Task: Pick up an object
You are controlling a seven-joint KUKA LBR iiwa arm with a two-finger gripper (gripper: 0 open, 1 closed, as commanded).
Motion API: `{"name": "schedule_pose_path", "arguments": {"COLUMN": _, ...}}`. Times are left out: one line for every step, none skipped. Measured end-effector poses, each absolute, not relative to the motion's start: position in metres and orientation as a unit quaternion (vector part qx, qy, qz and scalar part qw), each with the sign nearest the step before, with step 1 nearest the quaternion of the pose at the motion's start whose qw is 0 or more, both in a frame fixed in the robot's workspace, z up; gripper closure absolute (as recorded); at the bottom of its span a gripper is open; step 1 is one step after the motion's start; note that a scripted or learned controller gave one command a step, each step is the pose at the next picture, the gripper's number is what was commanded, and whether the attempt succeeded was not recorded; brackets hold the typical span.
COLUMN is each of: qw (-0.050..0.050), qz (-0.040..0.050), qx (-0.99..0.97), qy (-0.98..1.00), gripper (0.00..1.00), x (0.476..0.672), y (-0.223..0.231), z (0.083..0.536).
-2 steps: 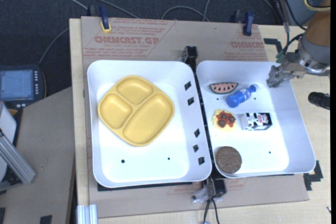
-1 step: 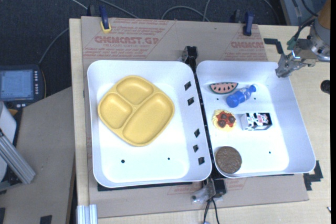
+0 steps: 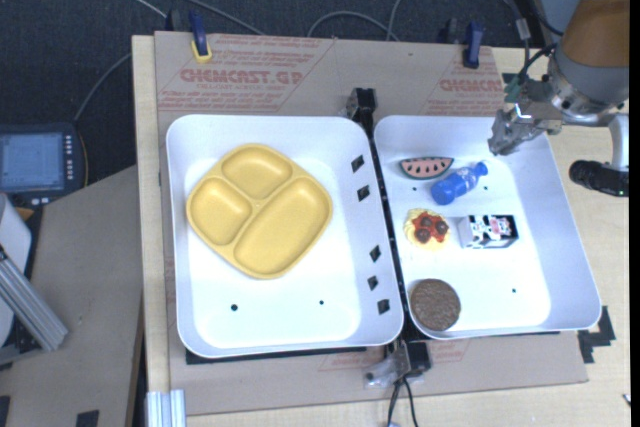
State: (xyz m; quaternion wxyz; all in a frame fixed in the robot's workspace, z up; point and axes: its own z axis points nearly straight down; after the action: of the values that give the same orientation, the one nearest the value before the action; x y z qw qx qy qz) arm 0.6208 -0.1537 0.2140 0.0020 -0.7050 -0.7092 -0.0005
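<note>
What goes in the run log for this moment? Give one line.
end effector: over right bin top edge | holding: nothing seen | nearest: blue bottle | yellow tray: left bin

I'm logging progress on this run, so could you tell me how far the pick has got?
Nothing looks picked yet. The watermelon slice, blue bottle, pizza piece, black-and-white carton and brown disc all lie in the right bin. The gripper sits over that bin's upper right, apart from them. Descending, grasping and lifting remain.
</note>
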Motion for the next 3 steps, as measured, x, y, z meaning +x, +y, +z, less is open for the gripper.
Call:
{"name": "schedule_pose_path", "arguments": {"qw": 0.001, "qz": -0.0014, "qx": -0.705, "qy": -0.71, "gripper": 1.0, "x": 0.628, "y": -0.097, "z": 0.222}}
{"name": "schedule_pose_path", "arguments": {"qw": 0.002, "qz": -0.0007, "qx": -0.704, "qy": -0.71, "gripper": 1.0, "x": 0.627, "y": -0.032, "z": 0.223}}
{"name": "schedule_pose_path", "arguments": {"qw": 0.002, "qz": 0.0002, "qx": -0.705, "qy": -0.709, "gripper": 1.0, "x": 0.616, "y": 0.014, "z": 0.219}}
